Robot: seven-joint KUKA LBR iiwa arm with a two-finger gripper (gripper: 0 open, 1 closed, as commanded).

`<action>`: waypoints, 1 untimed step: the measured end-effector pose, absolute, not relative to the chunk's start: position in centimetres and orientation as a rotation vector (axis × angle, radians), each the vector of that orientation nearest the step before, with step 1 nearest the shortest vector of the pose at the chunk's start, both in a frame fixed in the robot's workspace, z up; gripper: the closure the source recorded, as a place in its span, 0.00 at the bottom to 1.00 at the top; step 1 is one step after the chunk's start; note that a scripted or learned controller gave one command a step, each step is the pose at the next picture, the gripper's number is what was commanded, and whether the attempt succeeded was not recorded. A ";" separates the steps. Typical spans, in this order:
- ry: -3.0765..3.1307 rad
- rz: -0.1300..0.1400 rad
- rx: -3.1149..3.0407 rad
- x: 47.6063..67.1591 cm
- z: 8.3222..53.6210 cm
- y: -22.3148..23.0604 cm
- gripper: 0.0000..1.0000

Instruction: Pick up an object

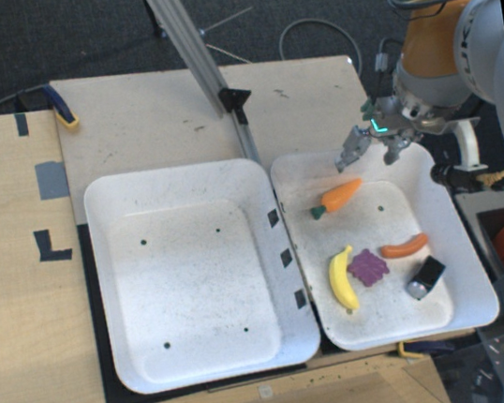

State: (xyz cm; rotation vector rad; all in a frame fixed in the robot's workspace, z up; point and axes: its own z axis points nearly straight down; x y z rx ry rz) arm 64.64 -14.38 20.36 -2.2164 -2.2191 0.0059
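Note:
The right bin (442,204) holds an orange carrot (338,196) near its back, a yellow banana (341,278), a purple bunch of grapes (368,267), an orange sausage-like piece (403,247) and a small black block (424,277). My gripper (370,149) hangs over the bin's back edge, just right of and behind the carrot, apart from it. Its fingers are spread and nothing sits between them.
The left bin (113,284) lies beside the right one. A slanted metal post (200,52) rises from the bench behind the bins. The grey arm with its orange band (439,33) reaches in from the upper right.

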 end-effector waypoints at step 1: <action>-2.223 0.003 -2.218 64.7 20.6 -14.4 0.00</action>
